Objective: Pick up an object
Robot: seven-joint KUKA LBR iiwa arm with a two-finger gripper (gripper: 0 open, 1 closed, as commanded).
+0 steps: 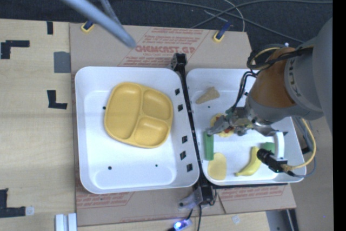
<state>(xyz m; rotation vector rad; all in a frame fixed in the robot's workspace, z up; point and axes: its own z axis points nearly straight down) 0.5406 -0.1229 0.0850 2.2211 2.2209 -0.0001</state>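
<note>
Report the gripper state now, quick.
Gripper: low in the right bin, among the small objects; whether it is open, closed or holding anything cannot be told from this view.

The grey arm [294, 84] reaches in from the right, its gripper [230, 123] lowered leftward.

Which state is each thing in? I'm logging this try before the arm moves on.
Yellow tray: upright in left bin, compartments bare.
Banana: lying flat in right bin, untouched.
Green block: lying flat by the divider.
Yellow disc: lying flat beside the green block.
Tan piece: lying loose at the back.
Gripper: low in right bin; grip unclear.
</note>
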